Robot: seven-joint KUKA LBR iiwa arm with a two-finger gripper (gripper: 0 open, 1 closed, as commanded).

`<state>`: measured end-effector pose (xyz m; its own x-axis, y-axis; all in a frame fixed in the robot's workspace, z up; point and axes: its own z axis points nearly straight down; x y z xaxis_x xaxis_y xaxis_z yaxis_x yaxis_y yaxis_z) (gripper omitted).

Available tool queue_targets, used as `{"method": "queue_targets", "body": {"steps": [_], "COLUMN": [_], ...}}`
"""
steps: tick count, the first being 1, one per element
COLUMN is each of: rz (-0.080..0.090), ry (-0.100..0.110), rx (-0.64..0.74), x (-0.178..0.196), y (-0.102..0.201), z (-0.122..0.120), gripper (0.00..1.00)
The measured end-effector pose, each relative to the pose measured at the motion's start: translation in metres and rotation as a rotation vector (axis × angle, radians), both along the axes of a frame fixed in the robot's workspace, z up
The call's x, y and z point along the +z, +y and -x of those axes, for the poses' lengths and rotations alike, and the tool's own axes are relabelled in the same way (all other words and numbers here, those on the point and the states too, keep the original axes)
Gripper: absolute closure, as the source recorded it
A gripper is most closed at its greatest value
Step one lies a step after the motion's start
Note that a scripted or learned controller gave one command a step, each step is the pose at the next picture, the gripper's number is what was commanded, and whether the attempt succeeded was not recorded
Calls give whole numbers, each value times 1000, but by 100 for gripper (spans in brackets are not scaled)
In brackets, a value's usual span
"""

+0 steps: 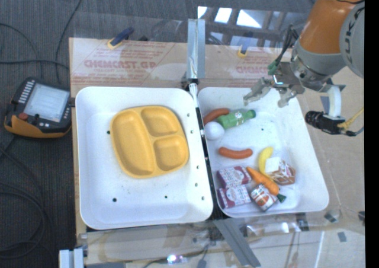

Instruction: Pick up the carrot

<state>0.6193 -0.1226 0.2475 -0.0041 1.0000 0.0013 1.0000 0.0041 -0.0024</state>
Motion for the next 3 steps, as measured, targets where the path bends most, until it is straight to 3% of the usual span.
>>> {"method": "queue_targets", "body": {"steps": [1,2,3], "rz": [-1,0,21], "ry": [-1,-2,-43], "rx": [216,404,530], "x": [-136,-123,-146], "y": [4,-36,-21], "z": [53,102,107], "gripper": [0,0,0]}}
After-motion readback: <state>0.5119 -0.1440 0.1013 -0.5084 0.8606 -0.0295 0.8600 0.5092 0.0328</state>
